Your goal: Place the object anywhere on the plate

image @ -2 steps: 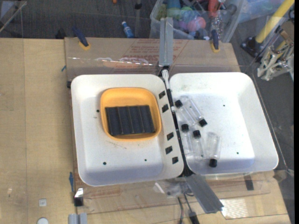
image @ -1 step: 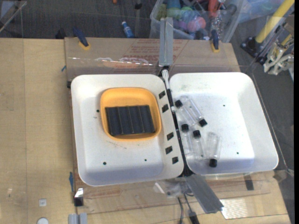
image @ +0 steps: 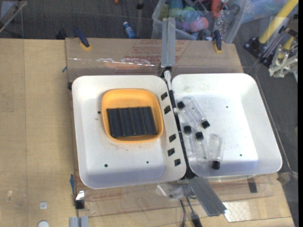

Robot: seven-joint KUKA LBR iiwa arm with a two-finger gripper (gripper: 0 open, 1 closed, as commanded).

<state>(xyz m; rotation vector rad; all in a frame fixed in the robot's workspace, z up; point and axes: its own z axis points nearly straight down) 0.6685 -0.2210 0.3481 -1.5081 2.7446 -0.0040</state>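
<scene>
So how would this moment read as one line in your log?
plate: orange, left bin | dark ridged block: on plate | clear vials: black caps, right bin, along divider side

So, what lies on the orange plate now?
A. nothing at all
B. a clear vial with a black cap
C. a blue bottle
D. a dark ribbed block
D: a dark ribbed block rests inside the orange plate in the left bin, while the clear vials lie in the right bin.
</scene>
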